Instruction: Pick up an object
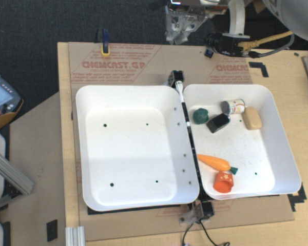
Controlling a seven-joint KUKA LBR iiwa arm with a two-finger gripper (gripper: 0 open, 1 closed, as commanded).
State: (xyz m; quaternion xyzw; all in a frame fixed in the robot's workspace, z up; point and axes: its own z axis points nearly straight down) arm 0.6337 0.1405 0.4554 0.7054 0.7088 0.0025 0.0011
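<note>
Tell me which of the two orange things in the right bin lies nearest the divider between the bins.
The carrot: long, tapered, its tip almost at the divider. The rounder orange-red piece sits below it, further from the divider.

The arm [290,4] reached in from the upper right, its tool [178,32] pointing downward at the top edge, raised above the bench's far side.

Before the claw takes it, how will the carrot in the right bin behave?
The carrot looks like a stiff toy, probably light. Its tapered round body may roll or slip from a pinch. It lies close to the red piece, which a push could nudge.
</note>
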